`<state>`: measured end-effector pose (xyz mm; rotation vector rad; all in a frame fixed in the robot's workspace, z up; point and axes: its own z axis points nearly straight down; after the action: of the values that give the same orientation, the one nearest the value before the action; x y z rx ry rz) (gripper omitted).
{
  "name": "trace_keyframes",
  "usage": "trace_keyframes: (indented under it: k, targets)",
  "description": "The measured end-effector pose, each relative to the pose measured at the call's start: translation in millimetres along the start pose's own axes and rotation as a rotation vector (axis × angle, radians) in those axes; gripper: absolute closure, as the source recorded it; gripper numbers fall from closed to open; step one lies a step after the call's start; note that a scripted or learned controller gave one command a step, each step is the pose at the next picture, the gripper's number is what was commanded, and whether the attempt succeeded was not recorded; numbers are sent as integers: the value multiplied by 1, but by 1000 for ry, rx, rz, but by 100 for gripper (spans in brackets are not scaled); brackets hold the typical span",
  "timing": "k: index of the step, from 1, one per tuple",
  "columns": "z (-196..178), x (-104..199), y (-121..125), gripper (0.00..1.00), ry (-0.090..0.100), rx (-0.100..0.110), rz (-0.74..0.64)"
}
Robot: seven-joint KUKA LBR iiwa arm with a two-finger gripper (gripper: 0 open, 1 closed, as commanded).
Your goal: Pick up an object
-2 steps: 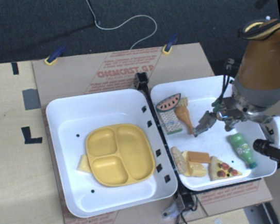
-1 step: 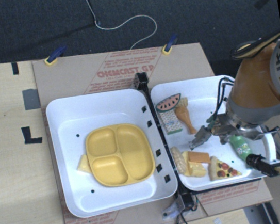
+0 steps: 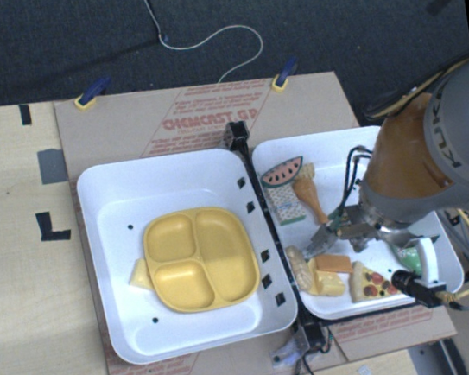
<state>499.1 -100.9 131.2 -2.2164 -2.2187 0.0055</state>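
My gripper hangs over the middle of the right bin, its two dark fingers spread open with nothing between them. Just below it lie an orange cheese block and a pale bread-like piece. A pizza slice lies at the bin's near edge and a green item to its right. A wooden spoon, a watermelon slice and a small green-grey card sit further back, left of the gripper.
The left bin holds a yellow divided plate with a pale yellow wedge poking out from under its left side. A black divider runs between the bins. The arm's bulk covers the right bin's right side.
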Motion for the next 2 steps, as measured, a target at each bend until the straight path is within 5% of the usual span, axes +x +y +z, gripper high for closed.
trace_keyframes:
  k: [1, 2]
  targets:
    - [43, -7, 4, 0, -16, -25, 10]
    - [35, -2, 1, 100, -6, -11, 4]
